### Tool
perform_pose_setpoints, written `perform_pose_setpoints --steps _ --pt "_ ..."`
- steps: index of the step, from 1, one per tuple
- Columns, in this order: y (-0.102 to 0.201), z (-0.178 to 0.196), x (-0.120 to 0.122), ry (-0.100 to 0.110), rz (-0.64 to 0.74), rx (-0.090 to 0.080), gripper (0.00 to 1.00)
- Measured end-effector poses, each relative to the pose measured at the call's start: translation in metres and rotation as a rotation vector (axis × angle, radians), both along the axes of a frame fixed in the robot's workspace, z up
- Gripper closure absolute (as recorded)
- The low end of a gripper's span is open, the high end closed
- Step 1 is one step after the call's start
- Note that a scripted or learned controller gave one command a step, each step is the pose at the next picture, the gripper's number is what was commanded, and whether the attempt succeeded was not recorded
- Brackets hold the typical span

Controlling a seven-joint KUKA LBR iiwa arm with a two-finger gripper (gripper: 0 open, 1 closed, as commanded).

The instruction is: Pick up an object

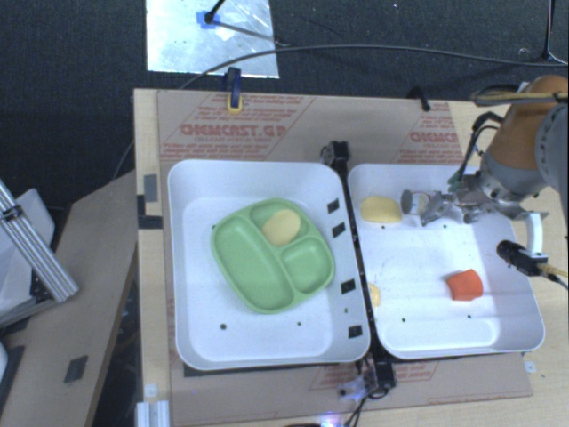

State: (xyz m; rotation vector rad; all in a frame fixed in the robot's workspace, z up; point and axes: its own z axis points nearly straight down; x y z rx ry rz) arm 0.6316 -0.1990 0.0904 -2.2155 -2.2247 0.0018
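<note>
In the right bin, a pale yellow lump lies near the far left corner. My gripper hangs just to its right at about the same height in the view, pointing towards it, with a small gap between them. An orange block rests further forward and to the right. A small yellowish piece sits against that bin's left wall. In the left bin, a green divided plate holds another yellow lump in its far compartment.
The arm comes in over the right bin's far right corner. Black clips line the seam between the two bins. A blue and yellow clamp grips the board's far edge.
</note>
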Motion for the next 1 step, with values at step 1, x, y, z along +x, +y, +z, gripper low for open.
perform_pose_setpoints --steps 1 --pt "-0.0005 0.0149 0.0025 -0.009 0.002 -0.003 1.00"
